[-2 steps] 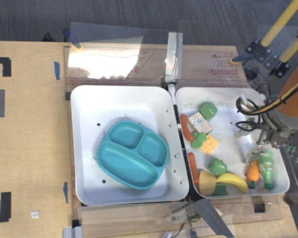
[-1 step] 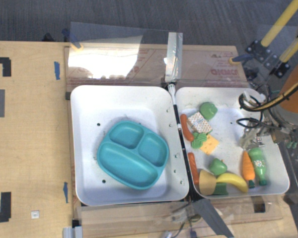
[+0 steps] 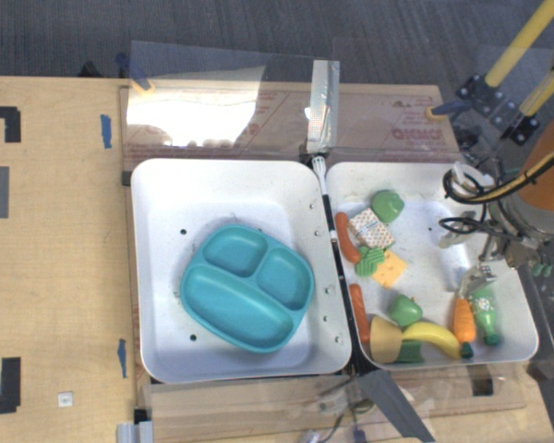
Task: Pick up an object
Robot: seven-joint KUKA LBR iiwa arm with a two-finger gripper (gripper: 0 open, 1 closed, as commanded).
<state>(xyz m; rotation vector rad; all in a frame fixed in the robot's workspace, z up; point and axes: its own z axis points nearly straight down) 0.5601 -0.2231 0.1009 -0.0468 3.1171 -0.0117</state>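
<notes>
The right bin holds several toy foods. Among them are a green pepper, a checkered packet, a yellow cheese wedge, a banana, a small carrot and a green bottle. My gripper hangs low over the right side of this bin, just above the carrot and the bottle. Cables and the wrist body hide its tips. I see nothing lifted off the bin floor.
The left bin carries a teal divided plate. Along the right bin's left wall lie an orange sausage and a red chili. A tan cone and a green ball sit near the front. The arm comes in from the right.
</notes>
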